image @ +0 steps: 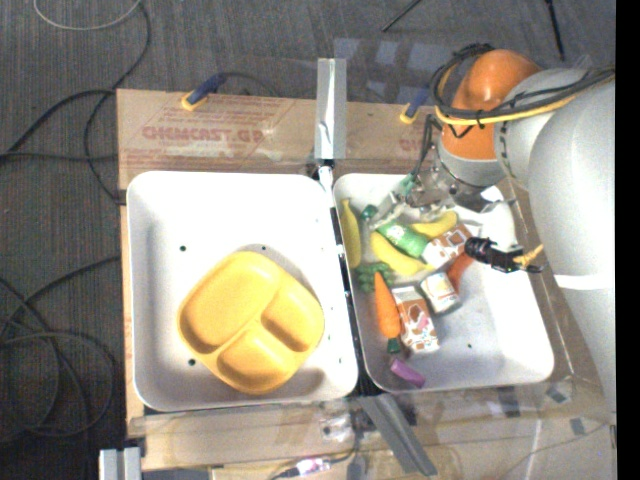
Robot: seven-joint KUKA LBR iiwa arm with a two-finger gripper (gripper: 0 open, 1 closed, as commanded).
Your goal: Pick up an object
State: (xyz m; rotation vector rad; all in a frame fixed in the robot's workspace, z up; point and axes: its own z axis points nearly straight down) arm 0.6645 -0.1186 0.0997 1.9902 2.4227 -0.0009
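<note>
My gripper (418,194) hangs low over the upper part of the right bin (500,353), just above a heap of toy groceries. Right under it lie a green bottle (405,237) and a yellow banana (437,225). A second yellow piece (350,233) rests along the bin's left wall. Further forward are an orange carrot (385,304), a small printed carton (418,329), another carton (440,290) and a purple piece (405,371). Nothing shows as lifted off the heap.
The left bin (160,218) holds a yellow divided plate (252,320). The grey arm with its orange band (480,93) covers the right bin's upper right corner. A metal divider (325,118) stands between the bins at the back.
</note>
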